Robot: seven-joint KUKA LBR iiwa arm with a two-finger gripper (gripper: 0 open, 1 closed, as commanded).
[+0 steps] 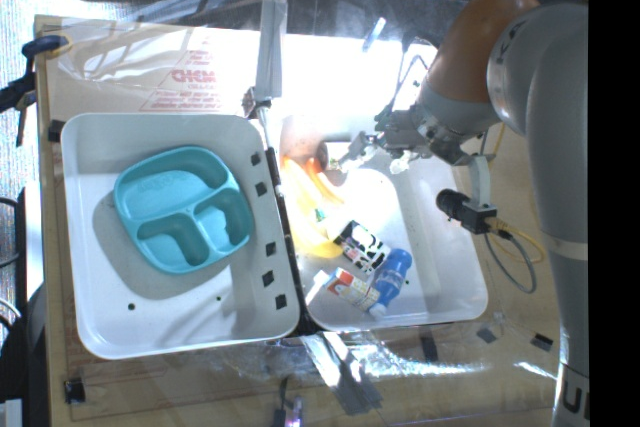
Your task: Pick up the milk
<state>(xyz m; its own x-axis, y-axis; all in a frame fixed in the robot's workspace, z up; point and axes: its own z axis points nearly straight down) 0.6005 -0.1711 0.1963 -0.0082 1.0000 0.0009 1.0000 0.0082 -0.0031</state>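
The milk (362,245) is a small black-and-white patterned carton lying in the right bin (450,255), near its middle front. My gripper (376,158) hangs over the back of that bin, above and behind the milk and apart from it. Its fingers (353,151) stand open with nothing between them.
Around the milk lie a yellow banana (305,205), a blue bottle (392,277) and a red-and-white carton (345,287). A brownish item (325,155) sits by the gripper. The left bin (90,315) holds a teal divided tray (180,210). A cable (515,250) hangs at the right.
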